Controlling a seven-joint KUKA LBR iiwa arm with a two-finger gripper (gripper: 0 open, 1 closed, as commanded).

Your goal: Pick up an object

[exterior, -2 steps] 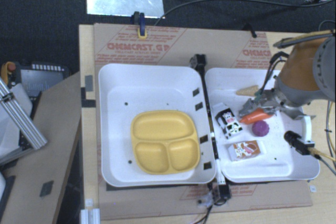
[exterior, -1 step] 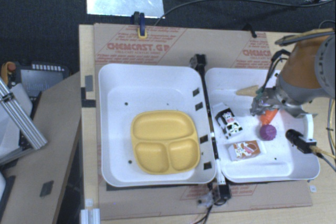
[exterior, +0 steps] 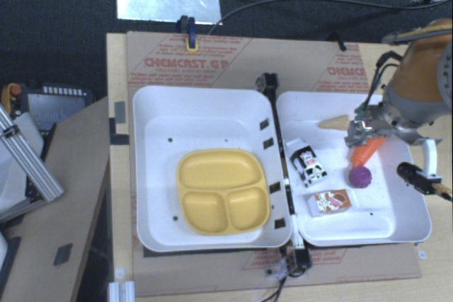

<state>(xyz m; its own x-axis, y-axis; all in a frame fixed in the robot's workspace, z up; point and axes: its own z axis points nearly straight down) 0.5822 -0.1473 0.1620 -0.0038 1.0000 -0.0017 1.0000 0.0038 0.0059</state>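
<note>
- The grey arm [exterior: 423, 92] with its orange band is reaching in from the right side of the view, over the far right part of the right bin [exterior: 400, 226].
- The gripper [exterior: 359, 128] is standing low over the upper end of the orange carrot [exterior: 369, 150]; from this view I cannot tell if it is open or closed, and I cannot tell if it is touching the carrot.
- The carrot is lying tilted on the floor of the right bin, nearer to the right wall, with its thick end pointing toward the far right corner.
- A purple ball [exterior: 360, 177] is lying just beside the lower tip of the carrot, on the near side.
- A tan cone [exterior: 332, 123] is lying near the far wall of the right bin, with its tip pointing to the left, just beside the gripper.
- A small black-and-white carton [exterior: 308, 165] is lying near the left wall of the right bin.
- A flat packet [exterior: 329, 202] with a brown and white print is lying closer to the near wall, between the carton and the near edge.
- A yellow divided plate [exterior: 221, 191] is sitting in the left bin [exterior: 152, 152], toward its near right corner.
- Both bins are resting side by side on the bench [exterior: 297, 60].
</note>
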